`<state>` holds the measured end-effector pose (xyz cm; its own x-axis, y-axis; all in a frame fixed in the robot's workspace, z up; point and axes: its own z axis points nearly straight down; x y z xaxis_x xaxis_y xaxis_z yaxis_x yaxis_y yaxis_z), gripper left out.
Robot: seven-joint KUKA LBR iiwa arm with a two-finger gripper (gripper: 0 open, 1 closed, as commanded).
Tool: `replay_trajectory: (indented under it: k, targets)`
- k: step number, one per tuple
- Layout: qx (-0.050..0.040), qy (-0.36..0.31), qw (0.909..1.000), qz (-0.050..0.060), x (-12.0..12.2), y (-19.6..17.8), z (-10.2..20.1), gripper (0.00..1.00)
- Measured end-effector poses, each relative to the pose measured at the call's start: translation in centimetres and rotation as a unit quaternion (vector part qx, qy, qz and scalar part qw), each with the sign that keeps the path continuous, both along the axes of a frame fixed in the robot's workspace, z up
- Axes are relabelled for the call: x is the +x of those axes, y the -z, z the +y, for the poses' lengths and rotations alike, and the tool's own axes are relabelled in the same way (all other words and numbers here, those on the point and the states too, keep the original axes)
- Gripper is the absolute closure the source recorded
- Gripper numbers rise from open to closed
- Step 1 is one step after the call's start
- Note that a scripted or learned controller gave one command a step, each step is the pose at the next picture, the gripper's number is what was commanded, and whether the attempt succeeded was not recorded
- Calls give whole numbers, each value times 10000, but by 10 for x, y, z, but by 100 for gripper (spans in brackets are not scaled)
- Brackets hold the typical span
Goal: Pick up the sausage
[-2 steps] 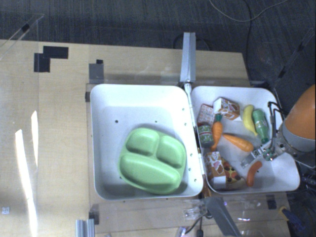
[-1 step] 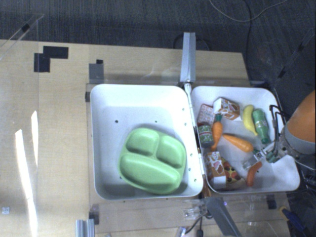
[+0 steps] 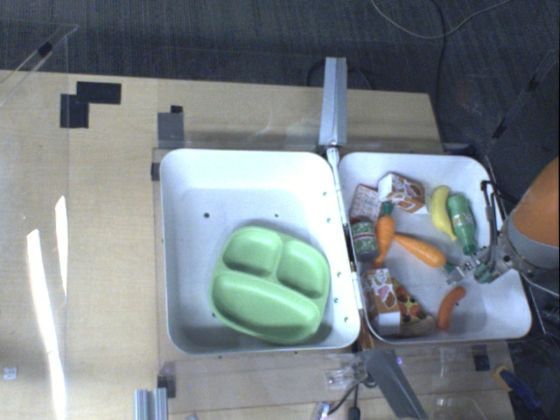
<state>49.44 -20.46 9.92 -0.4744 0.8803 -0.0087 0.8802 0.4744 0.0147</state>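
Note:
The sausage [image 3: 451, 307] is a short orange-red link lying at a slant near the front right of the right bin [image 3: 512, 322]. My gripper [image 3: 471, 272] hangs just above and to the right of the sausage's upper end, close to the bin's right wall. The grey arm with its orange band enters from the right edge. Nothing shows between the gripper and the sausage, which lies on the bin floor.
The right bin also holds a large carrot [image 3: 418, 250], a small carrot [image 3: 383, 239], a banana [image 3: 441, 213], a green bottle [image 3: 462, 220], a can [image 3: 362, 237] and several food packets. A green divided plate [image 3: 271, 283] lies in the left bin [image 3: 201, 191].

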Motion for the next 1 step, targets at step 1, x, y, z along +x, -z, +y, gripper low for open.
replay_trajectory:
  k: [1]
  targets:
    - [0,6,10000,1,0,0,0,0]
